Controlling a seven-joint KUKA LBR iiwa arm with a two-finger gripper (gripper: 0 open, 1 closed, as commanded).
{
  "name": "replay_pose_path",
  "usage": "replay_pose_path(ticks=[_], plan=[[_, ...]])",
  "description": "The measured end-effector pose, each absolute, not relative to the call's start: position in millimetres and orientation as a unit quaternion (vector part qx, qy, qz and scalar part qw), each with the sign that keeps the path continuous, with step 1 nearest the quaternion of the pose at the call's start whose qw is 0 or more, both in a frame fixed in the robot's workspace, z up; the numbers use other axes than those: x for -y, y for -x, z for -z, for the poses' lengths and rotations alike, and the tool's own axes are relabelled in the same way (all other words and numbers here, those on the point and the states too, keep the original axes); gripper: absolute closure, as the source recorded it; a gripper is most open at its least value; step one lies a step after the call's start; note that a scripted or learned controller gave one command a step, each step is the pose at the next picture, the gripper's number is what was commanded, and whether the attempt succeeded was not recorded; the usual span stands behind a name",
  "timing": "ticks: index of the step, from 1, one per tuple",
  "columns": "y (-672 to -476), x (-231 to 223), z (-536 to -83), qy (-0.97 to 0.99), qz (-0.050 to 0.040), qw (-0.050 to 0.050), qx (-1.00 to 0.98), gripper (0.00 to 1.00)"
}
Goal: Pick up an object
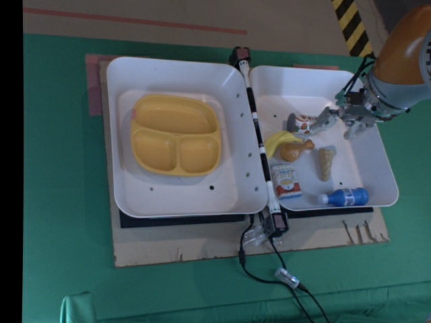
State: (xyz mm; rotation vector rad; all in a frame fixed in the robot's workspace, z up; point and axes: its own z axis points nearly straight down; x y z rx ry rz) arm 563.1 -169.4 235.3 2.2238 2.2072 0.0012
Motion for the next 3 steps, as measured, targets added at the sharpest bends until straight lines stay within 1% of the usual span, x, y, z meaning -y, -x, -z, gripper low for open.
replay_pose_path(ticks=[1,2,3], plan=[[-552.6,174.8,-193.0,-0.709,-0.0077,0.01,-0.705,0.0],[-555.4,177.6,-208.5,-0.711,-0.0108,0.018,-0.702,1.0],[-625.4,181.7,-255.5,-0.709,-0.0021,0.007,-0.705,1.0]])
